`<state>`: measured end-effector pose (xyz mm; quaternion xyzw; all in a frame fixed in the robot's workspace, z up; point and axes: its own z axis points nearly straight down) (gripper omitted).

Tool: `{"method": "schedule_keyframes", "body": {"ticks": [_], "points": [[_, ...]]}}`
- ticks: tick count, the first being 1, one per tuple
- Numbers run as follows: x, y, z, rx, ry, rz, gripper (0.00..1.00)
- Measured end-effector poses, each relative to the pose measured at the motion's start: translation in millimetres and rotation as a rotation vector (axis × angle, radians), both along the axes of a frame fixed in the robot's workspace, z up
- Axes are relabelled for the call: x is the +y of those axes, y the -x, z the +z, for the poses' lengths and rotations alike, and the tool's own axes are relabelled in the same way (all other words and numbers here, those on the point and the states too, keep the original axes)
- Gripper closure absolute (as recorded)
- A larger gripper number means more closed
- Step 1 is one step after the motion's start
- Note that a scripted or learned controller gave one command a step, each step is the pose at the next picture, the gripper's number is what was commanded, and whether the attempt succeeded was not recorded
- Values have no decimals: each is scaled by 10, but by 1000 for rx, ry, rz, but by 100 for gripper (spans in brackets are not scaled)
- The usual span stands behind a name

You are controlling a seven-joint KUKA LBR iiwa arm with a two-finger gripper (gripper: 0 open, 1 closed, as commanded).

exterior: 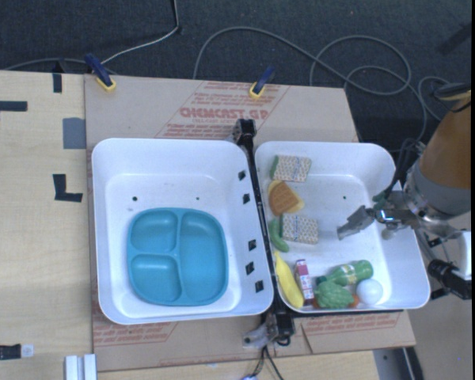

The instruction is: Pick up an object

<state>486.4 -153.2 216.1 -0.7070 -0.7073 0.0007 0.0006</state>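
Hovering the jaws over the right bin, I cannot tell whether they are spread or pressed together. Nearest object: the checkered cracker, just left. Risk: crowded items along the bin's near wall may cause a miss.

Two square waffle pieces, an orange bun, a yellow banana, green bottle and white ball lie in the right white bin.

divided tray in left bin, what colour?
Light blue tray, plain, no pattern; the camera view shows it clearly.
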Motion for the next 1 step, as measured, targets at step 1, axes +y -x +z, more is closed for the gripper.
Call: {"method": "schedule_keyframes", "body": {"ticks": [1], "points": [[485, -332, -1297, -6, -1, 2, 0]]}}
